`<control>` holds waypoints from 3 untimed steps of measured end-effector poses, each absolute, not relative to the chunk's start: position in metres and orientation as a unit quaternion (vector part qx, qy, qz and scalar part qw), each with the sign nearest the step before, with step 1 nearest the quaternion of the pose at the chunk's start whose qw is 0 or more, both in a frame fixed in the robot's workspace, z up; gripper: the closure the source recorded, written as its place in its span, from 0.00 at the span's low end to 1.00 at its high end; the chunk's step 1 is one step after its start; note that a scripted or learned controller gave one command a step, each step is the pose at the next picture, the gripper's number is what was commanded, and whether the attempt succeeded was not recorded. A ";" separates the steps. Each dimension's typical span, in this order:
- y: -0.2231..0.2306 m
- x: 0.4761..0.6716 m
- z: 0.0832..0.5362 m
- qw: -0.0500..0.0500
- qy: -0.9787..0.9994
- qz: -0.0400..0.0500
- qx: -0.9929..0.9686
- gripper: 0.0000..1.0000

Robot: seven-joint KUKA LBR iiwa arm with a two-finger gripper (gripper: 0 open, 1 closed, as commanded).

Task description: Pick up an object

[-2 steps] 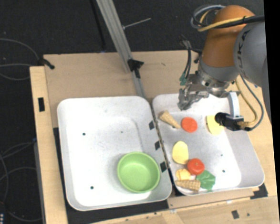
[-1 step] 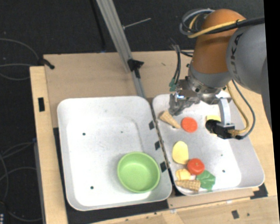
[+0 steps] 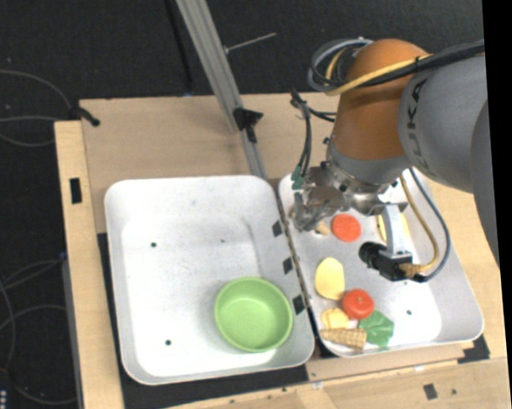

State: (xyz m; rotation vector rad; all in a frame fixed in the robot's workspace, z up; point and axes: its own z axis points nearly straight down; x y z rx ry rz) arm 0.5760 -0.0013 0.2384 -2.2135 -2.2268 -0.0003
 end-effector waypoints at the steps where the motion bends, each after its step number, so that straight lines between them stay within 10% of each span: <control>1: 0.039 0.554 0.231 0.001 -0.709 0.000 -0.705 1.00; 2: 0.081 0.531 0.227 0.001 -0.710 0.000 -0.705 1.00; 3: 0.079 0.532 0.227 0.001 -0.707 -0.001 -0.707 0.00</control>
